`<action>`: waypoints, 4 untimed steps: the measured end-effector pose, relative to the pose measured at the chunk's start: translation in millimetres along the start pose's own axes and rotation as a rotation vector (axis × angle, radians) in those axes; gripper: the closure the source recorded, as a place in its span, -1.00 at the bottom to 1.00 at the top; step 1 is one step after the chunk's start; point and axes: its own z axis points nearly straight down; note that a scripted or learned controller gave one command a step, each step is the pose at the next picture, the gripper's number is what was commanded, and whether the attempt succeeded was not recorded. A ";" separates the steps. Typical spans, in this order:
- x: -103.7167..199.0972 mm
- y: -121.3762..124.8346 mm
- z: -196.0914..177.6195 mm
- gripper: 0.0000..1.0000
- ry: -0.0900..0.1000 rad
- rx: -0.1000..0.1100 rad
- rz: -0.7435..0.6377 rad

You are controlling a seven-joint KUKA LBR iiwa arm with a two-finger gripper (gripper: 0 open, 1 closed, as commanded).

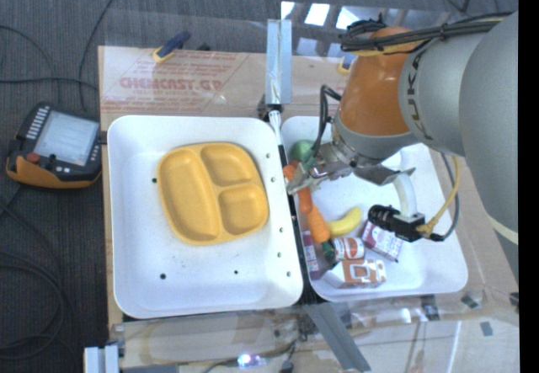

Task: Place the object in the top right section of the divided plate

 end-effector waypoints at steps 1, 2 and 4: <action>0.0 0.0 0.0 -1.00 0.000 0.000 0.000; 1.6 0.8 -6.8 1.00 0.003 0.002 -0.002; 76.6 -60.1 0.4 1.00 -0.003 0.003 0.082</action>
